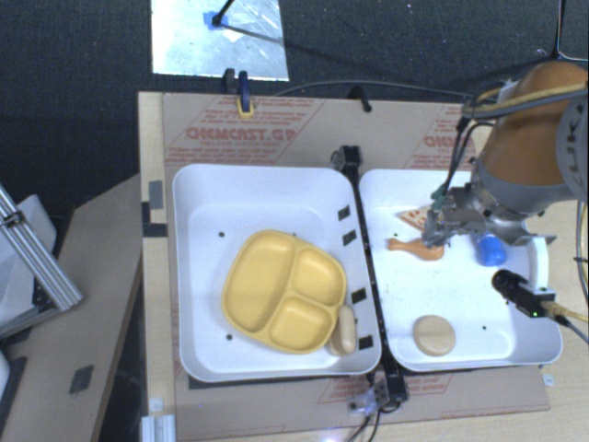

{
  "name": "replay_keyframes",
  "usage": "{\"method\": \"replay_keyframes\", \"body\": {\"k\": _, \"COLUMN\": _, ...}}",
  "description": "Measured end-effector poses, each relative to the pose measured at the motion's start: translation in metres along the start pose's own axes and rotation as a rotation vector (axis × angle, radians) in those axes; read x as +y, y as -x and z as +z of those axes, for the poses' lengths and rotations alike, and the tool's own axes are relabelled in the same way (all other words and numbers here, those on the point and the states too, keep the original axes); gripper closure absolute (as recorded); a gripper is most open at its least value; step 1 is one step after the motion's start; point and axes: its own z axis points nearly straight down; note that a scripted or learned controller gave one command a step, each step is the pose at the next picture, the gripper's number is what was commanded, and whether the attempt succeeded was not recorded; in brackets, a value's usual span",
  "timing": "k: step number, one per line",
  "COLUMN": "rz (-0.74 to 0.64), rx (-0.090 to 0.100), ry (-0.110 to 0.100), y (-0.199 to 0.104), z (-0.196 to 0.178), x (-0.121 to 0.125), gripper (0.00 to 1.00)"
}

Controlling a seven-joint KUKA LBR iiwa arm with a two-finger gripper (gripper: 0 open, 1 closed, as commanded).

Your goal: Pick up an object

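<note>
Tan round cookie [433, 334] lies near the front rim, well apart from the fingers [438, 235] (state unclear) touching the drumstick [416, 247].

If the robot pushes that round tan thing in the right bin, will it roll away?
Probably not. The round tan thing looks like a flat disc lying on its face on the right bin floor, so it should slide rather than roll. It looks small and likely light, so a nudge could send it skidding on the smooth white surface.
</note>
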Motion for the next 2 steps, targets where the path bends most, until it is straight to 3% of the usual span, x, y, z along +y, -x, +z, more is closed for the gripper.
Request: {"method": "replay_keyframes", "body": {"k": 2, "rz": -0.002, "rx": 0.0, "ry": -0.001, "y": -0.116, "z": 0.013, "x": 0.017, "gripper": 1.0}}
